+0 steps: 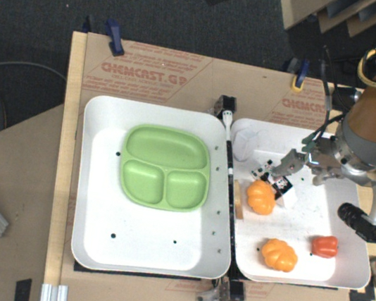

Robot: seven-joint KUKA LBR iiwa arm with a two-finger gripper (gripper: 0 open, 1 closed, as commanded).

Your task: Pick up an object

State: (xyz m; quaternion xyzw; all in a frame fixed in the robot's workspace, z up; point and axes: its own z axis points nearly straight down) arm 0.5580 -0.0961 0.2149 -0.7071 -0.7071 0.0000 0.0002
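A: Nearest you, bottom of the right bin (338, 278): an orange pumpkin-shaped toy (278, 254), and a small red pepper toy (325, 246) off to its right. Both loose, nothing touching them.

B: And further in?

A: Second orange toy (261, 198), mid-bin, near the divider side. The pincer (277, 180) sits just above it, angled down-left from the wrist. Can't tell if it's released or clenched; the tips are a dark blur against some white bit, and you don't see anything between them.

B: So that's your target, prob.

A: Likely, it's the closest obj. Risk as I read it: tips come down on the toy's rounded top, not astride it, so it squirts sideways toward the bin wall. Or they close on air above it.

B: Left bin?

A: The left bin (96, 188) holds a green divided plate (166, 166), well apart from the arm. No issue there. Beyond the bins, bare worktop board (186, 74) w/ clamps at the far edge.

B: Anything else to watch?

A: The toy's near the bin's inner rim; a nudge could wedge it there, making re-grasp awkward.
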